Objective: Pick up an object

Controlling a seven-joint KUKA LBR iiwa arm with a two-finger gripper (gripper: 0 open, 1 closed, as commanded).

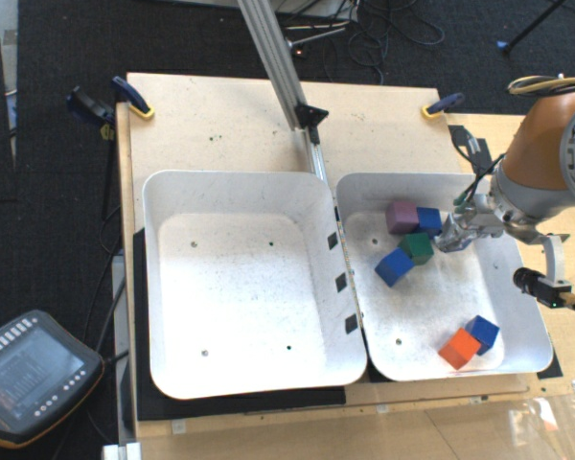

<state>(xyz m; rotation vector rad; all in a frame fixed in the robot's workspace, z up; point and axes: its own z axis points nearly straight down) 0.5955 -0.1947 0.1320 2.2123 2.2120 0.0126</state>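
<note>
The right bin [517, 290] holds several blocks. A purple block [402, 216], a small blue block [429, 220], a green block [418, 247] and a larger blue block [394, 266] cluster in its upper left part. An orange block [459, 349] and another blue block [482, 333] sit together near the bin's front right corner. My gripper [450, 236] reaches in from the right and hangs low, just right of the green and small blue blocks. Its tips are close to them, and nothing is visibly held between them.
The left bin [172, 257] lies beside the right one on the wooden bench. A metal pole [273, 46] slants down to the bins' shared back edge. Clamps [134, 97] sit at the bench's back corners. A teach pendant [29, 377] lies at the lower left.
</note>
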